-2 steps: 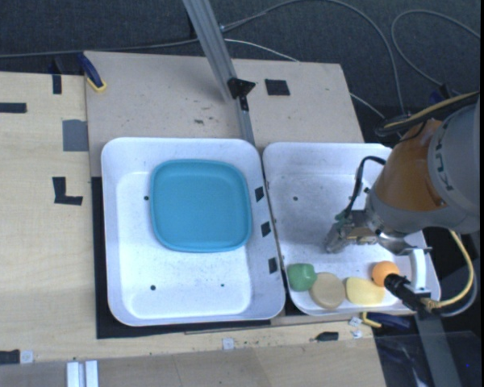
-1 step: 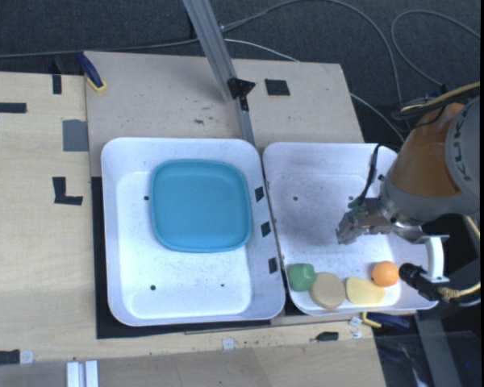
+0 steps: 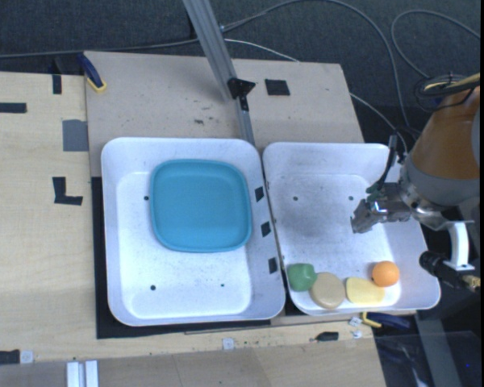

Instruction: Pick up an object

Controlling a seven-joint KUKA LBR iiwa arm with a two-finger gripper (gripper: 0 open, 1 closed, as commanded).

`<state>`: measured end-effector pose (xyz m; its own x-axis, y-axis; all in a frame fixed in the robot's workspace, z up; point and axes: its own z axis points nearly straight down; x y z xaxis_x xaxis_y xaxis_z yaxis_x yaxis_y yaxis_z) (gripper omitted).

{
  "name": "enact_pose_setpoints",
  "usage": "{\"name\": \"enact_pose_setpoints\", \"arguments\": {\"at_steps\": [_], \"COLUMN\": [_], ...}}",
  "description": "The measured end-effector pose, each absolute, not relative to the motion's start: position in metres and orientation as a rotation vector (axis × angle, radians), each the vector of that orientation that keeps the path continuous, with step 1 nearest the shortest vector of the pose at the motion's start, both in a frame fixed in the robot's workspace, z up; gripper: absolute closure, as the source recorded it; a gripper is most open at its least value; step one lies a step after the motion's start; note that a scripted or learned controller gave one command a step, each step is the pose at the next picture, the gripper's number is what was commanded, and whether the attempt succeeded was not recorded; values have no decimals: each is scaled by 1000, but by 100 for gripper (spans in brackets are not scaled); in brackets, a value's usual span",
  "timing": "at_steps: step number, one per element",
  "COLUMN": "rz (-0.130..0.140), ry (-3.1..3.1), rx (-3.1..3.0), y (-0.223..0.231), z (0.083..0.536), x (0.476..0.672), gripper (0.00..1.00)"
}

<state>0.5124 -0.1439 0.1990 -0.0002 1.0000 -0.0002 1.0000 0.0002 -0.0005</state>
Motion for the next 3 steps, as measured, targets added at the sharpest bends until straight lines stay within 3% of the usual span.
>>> {"name": "enact_pose_setpoints", "arguments": {"at_steps": [1, 3], "rz": [1, 1], "ry": [-2222, -2222], "rx": [-2221, -2220], "y": [-144, -53], "z": [238, 240], "x": [512, 529], "gripper": [100, 100]}}
